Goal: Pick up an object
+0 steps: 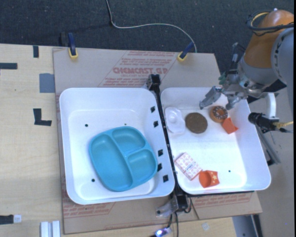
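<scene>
My gripper [219, 103] hangs open over the back of the right bin [251, 152], its two fingers spread apart with nothing between them. Just below it lies a small brown ring with speckles [218, 114]. A small orange block [229, 127] sits to the right of that ring. A flat brown disc [196, 123] lies to its left, and a clear, whitish piece [173, 118] rests near the divider. Toward the front of the bin lie a pink-and-white patterned box [187, 165] and an orange-red piece [208, 178].
The left bin [76, 112] holds a blue divided plate [123, 157]. Black clips run along the divider [159, 127] between the bins. A cable [148, 26] crosses the dark floor behind the bench. The arm's grey and orange body [269, 38] stands at the right.
</scene>
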`<state>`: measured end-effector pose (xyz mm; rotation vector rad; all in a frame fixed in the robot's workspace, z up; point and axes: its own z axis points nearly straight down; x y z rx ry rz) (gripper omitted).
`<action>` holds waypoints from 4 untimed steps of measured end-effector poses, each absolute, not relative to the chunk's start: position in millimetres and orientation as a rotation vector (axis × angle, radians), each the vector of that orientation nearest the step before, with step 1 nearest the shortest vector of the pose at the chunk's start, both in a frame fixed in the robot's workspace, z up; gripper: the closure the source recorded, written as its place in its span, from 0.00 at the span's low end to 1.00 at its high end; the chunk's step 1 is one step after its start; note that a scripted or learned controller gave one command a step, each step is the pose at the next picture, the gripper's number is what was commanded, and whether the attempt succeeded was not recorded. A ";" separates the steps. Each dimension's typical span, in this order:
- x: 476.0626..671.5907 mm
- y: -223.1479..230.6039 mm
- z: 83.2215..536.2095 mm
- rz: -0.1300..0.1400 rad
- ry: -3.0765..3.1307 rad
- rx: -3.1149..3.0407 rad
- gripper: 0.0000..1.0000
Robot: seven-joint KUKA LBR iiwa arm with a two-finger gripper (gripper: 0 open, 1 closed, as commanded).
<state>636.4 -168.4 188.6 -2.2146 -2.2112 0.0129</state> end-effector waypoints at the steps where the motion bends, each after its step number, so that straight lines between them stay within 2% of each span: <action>1: 639.2 -167.9 195.9 0.003 -2.222 -2.218 0.00; 2: 647.1 -170.2 137.3 0.008 -2.220 -2.215 0.00; 3: 650.1 -170.8 90.5 -0.002 -2.231 -2.224 0.00; 4: 651.7 -172.2 104.5 -0.001 -2.237 -2.228 1.00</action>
